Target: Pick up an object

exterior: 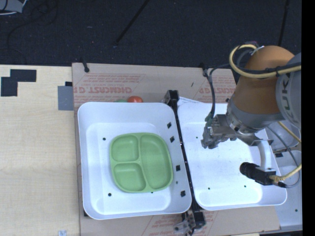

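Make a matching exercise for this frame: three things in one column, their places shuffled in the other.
Things:
1. green divided plate
2. gripper
3. small red object

Places:
A. over the right bin
B. just behind the far rim of the left bin
C. lying inside the left bin

Pairs: 1-C; 2-A; 3-B

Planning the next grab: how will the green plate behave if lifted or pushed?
The green plate looks like stiff moulded plastic, probably light. Lying flat, it would likely slide rather than tip; its low rim offers little to grip.
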`<state>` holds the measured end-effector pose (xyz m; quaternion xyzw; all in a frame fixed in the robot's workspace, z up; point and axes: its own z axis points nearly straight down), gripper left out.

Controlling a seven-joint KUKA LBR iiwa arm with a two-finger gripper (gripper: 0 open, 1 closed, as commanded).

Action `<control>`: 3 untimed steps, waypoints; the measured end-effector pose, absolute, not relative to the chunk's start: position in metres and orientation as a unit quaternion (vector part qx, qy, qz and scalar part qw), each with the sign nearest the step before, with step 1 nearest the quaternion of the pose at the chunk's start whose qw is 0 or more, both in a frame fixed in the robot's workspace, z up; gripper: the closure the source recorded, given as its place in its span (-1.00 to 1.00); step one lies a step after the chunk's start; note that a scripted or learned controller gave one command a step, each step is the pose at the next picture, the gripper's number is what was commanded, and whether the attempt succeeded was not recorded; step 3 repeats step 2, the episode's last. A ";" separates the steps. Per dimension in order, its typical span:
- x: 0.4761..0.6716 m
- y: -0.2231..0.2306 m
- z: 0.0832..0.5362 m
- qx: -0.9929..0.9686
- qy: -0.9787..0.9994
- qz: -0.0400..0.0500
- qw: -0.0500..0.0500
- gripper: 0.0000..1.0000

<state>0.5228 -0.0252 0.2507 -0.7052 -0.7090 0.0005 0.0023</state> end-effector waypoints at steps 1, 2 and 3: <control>0.532 0.029 0.233 -0.706 -0.709 0.002 0.003 1.00; 0.550 0.080 0.232 -0.706 -0.708 0.001 0.001 1.00; 0.550 0.080 0.232 -0.706 -0.708 0.001 0.001 1.00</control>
